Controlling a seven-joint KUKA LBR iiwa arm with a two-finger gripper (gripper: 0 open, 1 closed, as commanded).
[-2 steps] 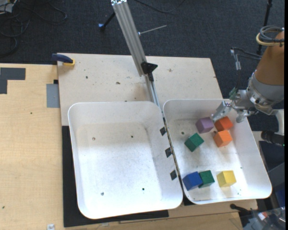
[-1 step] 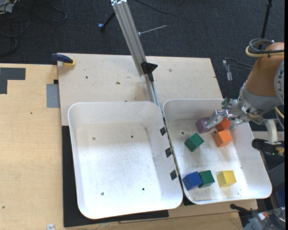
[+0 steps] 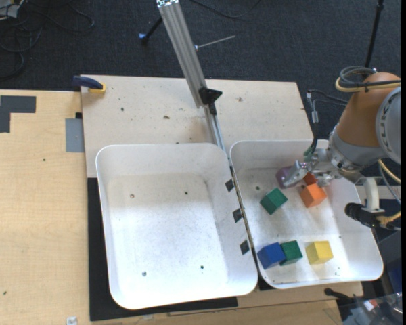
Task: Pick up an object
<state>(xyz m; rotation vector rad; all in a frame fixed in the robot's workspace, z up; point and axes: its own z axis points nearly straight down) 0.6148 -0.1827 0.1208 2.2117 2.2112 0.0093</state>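
In the right bin (image 3: 365,263) lie several blocks. A green block (image 3: 273,200) sits near the middle, and an orange block (image 3: 313,195) lies to its right. A blue block (image 3: 271,254), a second green block (image 3: 291,251) and a yellow block (image 3: 319,252) form a row near the front wall. A purplish-grey object (image 3: 287,176) rests toward the back. My gripper (image 3: 306,172) hangs low over the bin between the purplish object and the orange block, with a small red piece (image 3: 310,179) just beneath it. Whether it touches any of them is unclear.
The left bin (image 3: 122,161) stands beside the right one, with black clips (image 3: 237,215) along the shared wall. A slanted aluminium post (image 3: 186,49) rises behind the bins. The arm's orange band (image 3: 365,114) hangs over the right bin's far right corner.
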